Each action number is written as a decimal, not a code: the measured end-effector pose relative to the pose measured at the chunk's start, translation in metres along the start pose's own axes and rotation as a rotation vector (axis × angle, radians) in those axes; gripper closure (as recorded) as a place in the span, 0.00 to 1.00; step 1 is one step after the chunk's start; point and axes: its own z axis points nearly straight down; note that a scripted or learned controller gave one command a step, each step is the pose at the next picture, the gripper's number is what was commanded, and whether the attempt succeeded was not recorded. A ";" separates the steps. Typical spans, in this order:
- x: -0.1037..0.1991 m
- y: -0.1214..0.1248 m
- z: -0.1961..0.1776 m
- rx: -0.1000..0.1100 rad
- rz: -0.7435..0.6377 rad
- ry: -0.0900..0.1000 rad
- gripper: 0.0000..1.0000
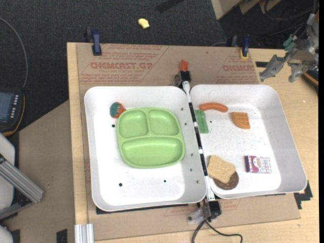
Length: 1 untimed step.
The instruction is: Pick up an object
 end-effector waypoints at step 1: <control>0.048 -0.048 0.171 0.018 -0.001 0.007 0.00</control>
